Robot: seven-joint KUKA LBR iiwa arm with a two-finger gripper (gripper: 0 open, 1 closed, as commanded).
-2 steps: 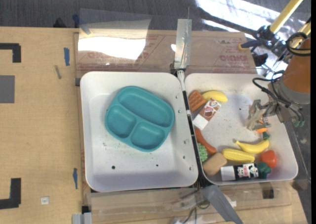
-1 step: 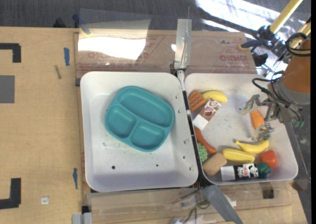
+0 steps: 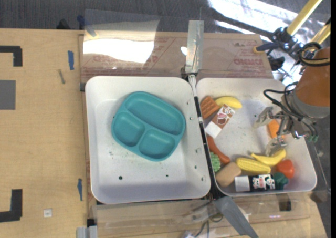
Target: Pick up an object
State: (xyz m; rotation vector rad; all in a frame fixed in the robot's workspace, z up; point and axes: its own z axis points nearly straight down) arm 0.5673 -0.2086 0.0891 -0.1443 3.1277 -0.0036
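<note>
My gripper point(image 3: 270, 131) hangs low over the right part of the right bin point(image 3: 241, 87), with the orange-banded wrist above it at the frame's right. Its metal fingers point(image 3: 262, 117) stand apart, open, and a small orange piece point(image 3: 273, 127) lies between them. Just below are a yellow banana point(image 3: 271, 157), a second yellow fruit point(image 3: 253, 165) and a red tomato point(image 3: 285, 167). A white bottle with a dark label point(image 3: 256, 182) lies along the bin's near wall.
The right bin's left side holds another banana point(image 3: 230, 102), an orange-brown block point(image 3: 208, 106), a white-and-brown carton point(image 3: 222, 117), a red pepper point(image 3: 217, 151) and a tan lump point(image 3: 227, 174). A teal divided plate point(image 3: 148, 125) lies in the left bin point(image 3: 105, 179).
</note>
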